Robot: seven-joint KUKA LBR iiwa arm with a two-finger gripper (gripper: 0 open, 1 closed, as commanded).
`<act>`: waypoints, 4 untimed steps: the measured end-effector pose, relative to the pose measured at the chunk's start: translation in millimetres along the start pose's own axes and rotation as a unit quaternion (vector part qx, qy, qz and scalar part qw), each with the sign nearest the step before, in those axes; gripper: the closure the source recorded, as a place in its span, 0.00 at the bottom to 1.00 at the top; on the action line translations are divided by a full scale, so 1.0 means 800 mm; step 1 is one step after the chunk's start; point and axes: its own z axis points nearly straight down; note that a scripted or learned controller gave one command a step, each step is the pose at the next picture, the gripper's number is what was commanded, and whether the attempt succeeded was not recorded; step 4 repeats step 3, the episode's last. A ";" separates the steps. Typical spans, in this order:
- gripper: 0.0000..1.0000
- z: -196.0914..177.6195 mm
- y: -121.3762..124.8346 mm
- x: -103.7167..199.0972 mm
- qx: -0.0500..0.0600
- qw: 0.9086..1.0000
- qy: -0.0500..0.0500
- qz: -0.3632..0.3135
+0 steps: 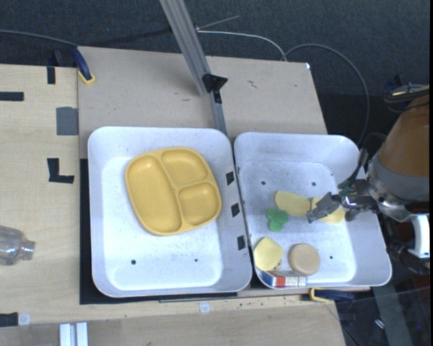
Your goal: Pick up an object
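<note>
The gripper (322,211) reaches in over the right edge of the right bin (361,265), its tip beside two pale yellow pieces (292,203); whether it is clenched or released cannot be told. A green toy (276,219) lies mid-bin, a yellow lump (268,253) and tan disc (304,259) near the front edge. A yellow divided plate (173,190) sits in the left bin (105,193).

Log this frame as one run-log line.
arm: in from right over right bin | gripper: beside yellow piece, nothing seen held | left bin: yellow divided plate | pick: not done
</note>
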 end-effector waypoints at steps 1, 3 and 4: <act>0.00 0.126 -0.006 0.044 -0.009 1.000 -0.004 0.000; 0.00 0.059 -0.006 0.007 -0.008 1.000 -0.003 0.000; 0.00 0.059 -0.006 0.007 -0.008 1.000 -0.003 0.000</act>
